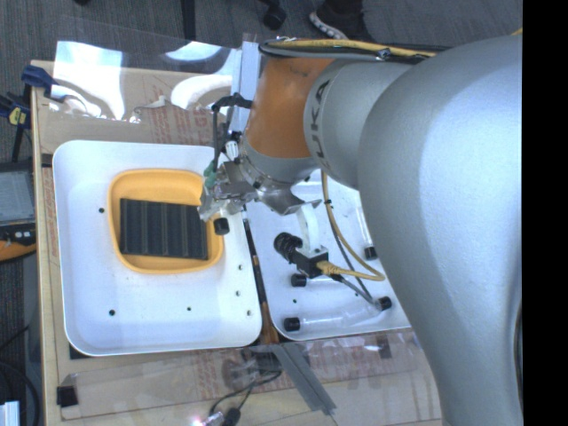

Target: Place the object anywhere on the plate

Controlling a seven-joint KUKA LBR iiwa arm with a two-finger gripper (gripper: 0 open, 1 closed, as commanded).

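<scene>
I am over the left bin (80, 327), my gripper (220, 204) hanging at the right edge of the yellow plate (133, 189), which lies in the upper half of that bin with a dark ribbed insert (164, 229) in its middle; how far my jaws stand apart I cannot tell, the wrist hides too much; a small dark thing (221, 226) sits just under my tip at the plate's right rim, perhaps the object, though whether I have it pinched or it merely lies there I cannot say; I judge this the placing step; next I must come left, well inside the rim, lower gently, and only then let go, lest it roll off into the bin.
</scene>
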